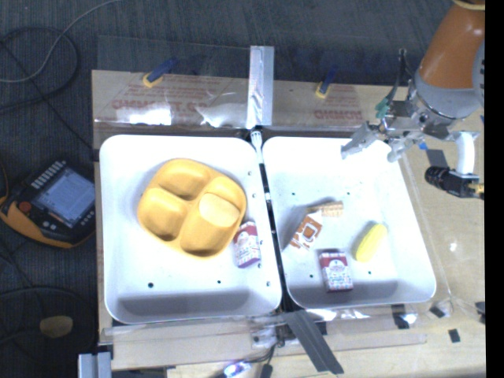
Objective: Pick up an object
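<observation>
My gripper [370, 150] hangs over the far right corner of the right bin [409, 211], open, with nothing between its fingers. Below it in that bin lie a yellow lemon-like piece [370, 242], a red and white box [335, 270], a small orange and white packet [306, 231] and a tan wafer-like piece [331, 209]. The left bin [118, 274] holds a large yellow lobed object [190, 205], with a small red and white can [247, 245] beside it near the divider.
A metal post [261, 85] stands at the back between the bins. An orange and grey handheld pendant [49, 203] lies on the floor at the left. Cables run across the dark floor at the back left.
</observation>
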Available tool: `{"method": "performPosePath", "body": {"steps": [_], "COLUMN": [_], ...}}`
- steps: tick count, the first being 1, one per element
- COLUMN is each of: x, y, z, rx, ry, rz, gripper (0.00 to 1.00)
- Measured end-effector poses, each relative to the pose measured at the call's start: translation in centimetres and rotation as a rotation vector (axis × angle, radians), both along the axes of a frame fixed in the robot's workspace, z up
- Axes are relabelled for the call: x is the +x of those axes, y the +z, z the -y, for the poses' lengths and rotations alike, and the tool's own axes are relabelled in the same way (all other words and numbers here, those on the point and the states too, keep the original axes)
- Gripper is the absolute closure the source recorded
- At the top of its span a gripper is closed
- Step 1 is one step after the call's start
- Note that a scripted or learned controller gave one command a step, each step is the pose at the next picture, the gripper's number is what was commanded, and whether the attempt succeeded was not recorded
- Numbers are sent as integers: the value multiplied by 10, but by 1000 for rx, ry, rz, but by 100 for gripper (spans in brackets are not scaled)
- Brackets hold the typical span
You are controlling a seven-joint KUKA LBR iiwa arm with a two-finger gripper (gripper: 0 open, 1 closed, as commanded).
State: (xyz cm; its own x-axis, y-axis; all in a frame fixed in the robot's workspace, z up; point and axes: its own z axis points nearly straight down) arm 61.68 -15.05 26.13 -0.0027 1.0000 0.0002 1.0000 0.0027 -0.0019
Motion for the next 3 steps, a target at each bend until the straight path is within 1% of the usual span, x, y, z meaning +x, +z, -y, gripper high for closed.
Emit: {"method": "performPosePath", "body": {"steps": [1,2,3], "x": [-89,-133,-71], "y": [-112,-90,-170], "z": [-4,28,39], "rx": [1,1,-8], "ry": [43,-36,183], "rz": [-1,0,18], "gripper": [0,0,0]}}
